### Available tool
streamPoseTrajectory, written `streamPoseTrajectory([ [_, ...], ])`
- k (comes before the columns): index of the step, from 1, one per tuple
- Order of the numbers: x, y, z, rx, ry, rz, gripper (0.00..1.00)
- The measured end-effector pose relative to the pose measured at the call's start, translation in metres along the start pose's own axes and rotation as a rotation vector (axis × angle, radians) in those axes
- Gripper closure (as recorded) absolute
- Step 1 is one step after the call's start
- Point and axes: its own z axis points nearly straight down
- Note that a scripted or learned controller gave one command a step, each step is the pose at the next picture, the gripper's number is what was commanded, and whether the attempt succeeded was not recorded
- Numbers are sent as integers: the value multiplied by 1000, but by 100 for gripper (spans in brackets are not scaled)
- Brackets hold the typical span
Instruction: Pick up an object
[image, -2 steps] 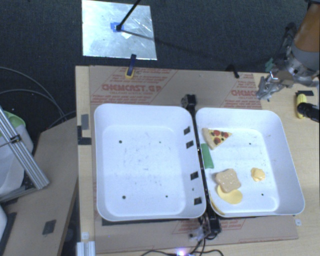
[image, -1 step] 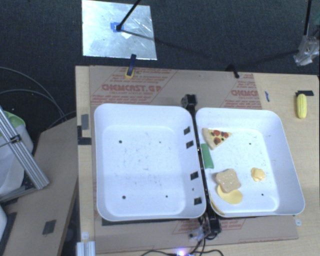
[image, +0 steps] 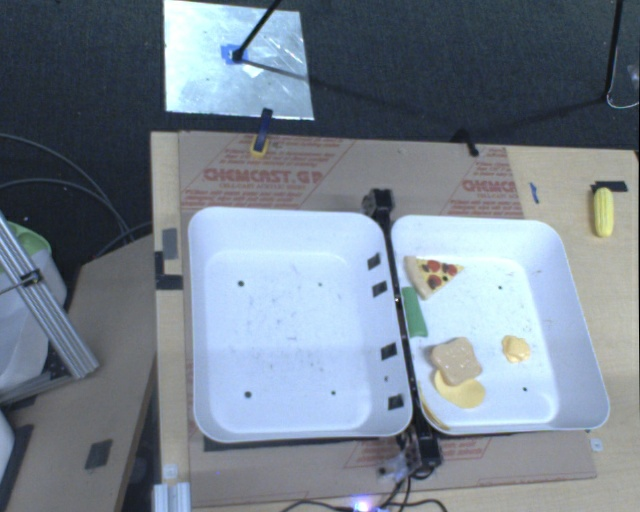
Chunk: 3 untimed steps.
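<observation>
We are seeing the objects lying in the right bin (image: 566, 300): a pizza slice (image: 433, 274) near the divider, a green strip (image: 414, 312) just below it, and a toast slice (image: 456, 361) touching a yellow disc (image: 462, 392), with a small yellow piece (image: 516, 349) lying apart.

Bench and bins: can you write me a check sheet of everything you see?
Surface: tan bench bearing two shallow white bins, left bin and right bin.
Job's things: in the right bin, toy pizza slice, tan bread slice overlapping a flat yellow disc, small yellow lump, green strip by the left wall.
Clutter: yellow clamp on the bench.
Grippers: nothing seen.
Cables: dark cables at left.
Surroundings: silver sheet on dark floor.
</observation>
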Motion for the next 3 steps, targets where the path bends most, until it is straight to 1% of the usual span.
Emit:
streamPoseTrajectory([
  [1,17,-74,4,11,5,5,100],
  [2,32,-167,3,12,5,6,100],
  [3,78,-182,4,10,5,-1,100],
])
